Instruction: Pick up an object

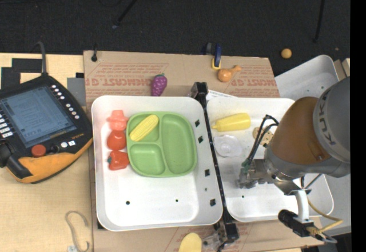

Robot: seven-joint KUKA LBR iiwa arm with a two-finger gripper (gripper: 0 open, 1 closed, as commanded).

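My gripper (250, 178) hangs low over the right bin (258, 212), near the middle of its floor, under the grey and orange wrist (297, 136). A yellow banana-like toy (231, 123) lies at the back of this bin, with a clear plastic piece (227, 145) just in front of it, both up and left of the gripper. In the left bin (148, 205) a green divided plate (171, 151) bears a yellow corn cob (143, 127). A pink toy (117, 120) and two red toys (116, 140) (118, 160) sit along its left side.
A black divider (209, 154) runs between the bins. Behind them on the cardboard lie a purple grape bunch (159, 84) and an orange gourd (227, 74). A teach pendant (40, 125) rests at the left. A yellow toy (190, 242) lies at the front edge.
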